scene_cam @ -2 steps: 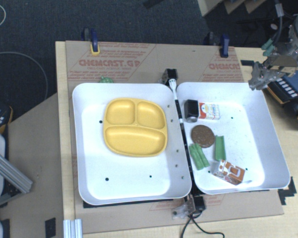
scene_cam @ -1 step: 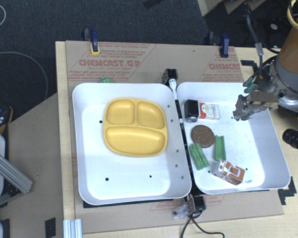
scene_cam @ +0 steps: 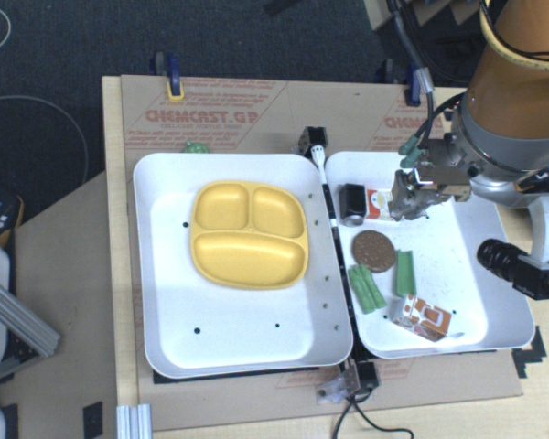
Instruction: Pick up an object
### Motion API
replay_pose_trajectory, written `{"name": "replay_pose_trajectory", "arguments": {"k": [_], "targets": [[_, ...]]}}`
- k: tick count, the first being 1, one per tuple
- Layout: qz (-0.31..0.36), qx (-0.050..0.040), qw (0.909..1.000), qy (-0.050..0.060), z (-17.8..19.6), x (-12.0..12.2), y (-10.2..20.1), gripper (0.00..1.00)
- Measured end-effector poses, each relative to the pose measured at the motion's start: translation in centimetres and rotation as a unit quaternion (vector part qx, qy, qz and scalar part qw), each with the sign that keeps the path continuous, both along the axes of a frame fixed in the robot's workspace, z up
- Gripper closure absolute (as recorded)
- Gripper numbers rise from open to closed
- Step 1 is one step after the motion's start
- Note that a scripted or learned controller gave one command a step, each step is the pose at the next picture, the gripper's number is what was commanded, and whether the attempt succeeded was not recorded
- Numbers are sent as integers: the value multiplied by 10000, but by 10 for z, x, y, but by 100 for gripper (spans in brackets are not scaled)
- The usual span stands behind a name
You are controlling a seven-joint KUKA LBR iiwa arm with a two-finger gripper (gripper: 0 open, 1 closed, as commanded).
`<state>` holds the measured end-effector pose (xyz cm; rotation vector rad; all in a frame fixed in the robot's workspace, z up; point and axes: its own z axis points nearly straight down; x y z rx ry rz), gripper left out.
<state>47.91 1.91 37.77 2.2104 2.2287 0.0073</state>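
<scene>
Step in hand, by the look of it: approach for a grasp in right bin [scene_cam: 476, 273], nothing lifted yet. Gripper [scene_cam: 410, 204] hangs over upper part of that bin, just right of red/white packet [scene_cam: 378, 205] and black block [scene_cam: 352, 202]. Finger state: can't tell, tips too small & dark vs. the clutter; nothing visibly gripped.

To do it well, prob.: pick one target, not two. Packet sits nearest, touching or nearly under tool, but lies flat & close to block, so risk of pinching both or skidding off. Come straight down, centre over packet, close only once low.

Other options lower in frame: brown disc [scene_cam: 373, 251] below-left of tool, green stick [scene_cam: 405, 273] below it, 2nd green piece [scene_cam: 367, 290] lower left, wrapper [scene_cam: 423, 316] near bottom. All well apart from tool.

Yellow tray [scene_cam: 250, 234] in left bin [scene_cam: 165, 318], far left of tool
</scene>
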Motion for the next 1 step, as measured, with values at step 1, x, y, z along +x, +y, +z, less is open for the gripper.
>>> {"name": "replay_pose_trajectory", "arguments": {"k": [1], "targets": [[-17,-3,10000,-4,32,1,40,100]]}}
